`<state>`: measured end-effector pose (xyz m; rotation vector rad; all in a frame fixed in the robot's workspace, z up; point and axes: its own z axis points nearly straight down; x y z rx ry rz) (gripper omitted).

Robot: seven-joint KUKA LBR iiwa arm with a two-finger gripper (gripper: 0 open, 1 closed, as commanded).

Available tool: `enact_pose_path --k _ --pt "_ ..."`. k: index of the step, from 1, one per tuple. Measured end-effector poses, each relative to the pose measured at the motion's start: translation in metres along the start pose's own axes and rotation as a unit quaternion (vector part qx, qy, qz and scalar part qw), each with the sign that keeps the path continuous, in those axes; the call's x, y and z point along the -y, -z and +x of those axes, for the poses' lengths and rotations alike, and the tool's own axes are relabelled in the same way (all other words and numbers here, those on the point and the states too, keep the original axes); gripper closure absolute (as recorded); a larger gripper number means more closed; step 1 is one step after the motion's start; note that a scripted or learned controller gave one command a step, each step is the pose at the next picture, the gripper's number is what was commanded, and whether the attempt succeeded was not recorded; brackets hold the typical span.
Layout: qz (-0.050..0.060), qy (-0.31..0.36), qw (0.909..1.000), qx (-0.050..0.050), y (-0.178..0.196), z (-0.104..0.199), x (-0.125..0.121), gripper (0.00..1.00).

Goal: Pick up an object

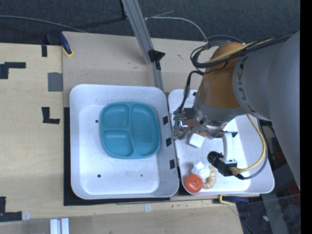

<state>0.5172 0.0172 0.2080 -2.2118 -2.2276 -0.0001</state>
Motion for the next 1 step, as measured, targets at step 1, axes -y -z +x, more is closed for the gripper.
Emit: enact_pose_path --k 1 --pt "0.000 0.001 1.0000 0.000 0.0123 0.0606 -0.0054 1.00"
